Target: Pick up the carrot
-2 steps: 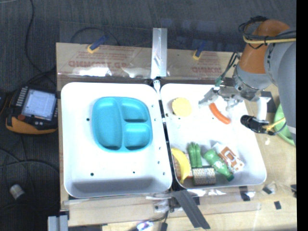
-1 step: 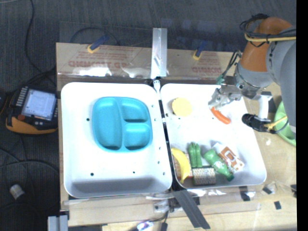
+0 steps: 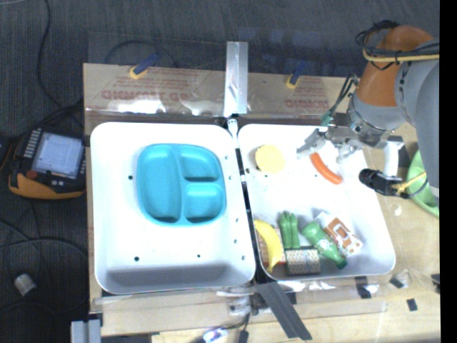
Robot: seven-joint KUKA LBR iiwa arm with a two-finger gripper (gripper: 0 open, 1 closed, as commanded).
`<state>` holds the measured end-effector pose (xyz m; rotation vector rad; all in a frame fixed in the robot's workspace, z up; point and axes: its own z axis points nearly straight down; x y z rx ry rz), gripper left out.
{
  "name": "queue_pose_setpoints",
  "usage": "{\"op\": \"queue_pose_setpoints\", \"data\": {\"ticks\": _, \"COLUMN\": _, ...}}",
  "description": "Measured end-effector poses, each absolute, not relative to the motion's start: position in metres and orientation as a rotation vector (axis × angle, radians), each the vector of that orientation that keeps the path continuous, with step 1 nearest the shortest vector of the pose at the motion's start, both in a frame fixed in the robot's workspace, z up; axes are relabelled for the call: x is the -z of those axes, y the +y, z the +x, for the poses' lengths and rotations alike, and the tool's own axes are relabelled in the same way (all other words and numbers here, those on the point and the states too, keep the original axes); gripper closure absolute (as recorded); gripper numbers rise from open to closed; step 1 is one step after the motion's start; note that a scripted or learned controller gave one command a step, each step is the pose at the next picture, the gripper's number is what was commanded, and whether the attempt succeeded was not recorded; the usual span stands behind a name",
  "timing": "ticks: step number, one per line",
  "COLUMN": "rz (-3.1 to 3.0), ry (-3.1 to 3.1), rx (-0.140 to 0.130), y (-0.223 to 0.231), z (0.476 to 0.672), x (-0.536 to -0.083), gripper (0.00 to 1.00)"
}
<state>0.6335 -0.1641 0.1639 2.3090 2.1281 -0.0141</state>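
The gripper [image 3: 330, 146] is seen spread open and empty, poised above the carrot [image 3: 326, 168] at the frame's upper right. The approach is judged under way; a descent and closure around the carrot are called for next.

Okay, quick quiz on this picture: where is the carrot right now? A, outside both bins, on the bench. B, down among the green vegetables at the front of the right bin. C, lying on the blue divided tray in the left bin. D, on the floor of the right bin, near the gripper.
D: the carrot lies on the white floor of the right bin, just below the gripper.
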Motion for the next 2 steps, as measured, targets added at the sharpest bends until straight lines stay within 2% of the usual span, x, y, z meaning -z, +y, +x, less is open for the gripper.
{"op": "queue_pose_setpoints", "data": {"ticks": 1, "rz": 2.347, "ry": 2.09, "rx": 0.005, "y": -0.123, "z": 0.667, "x": -0.151, "gripper": 0.0}}
{"op": "queue_pose_setpoints", "data": {"ticks": 2, "rz": 2.118, "ry": 2.317, "rx": 0.008, "y": -0.09, "z": 0.668, "x": -0.231, "gripper": 0.0}}
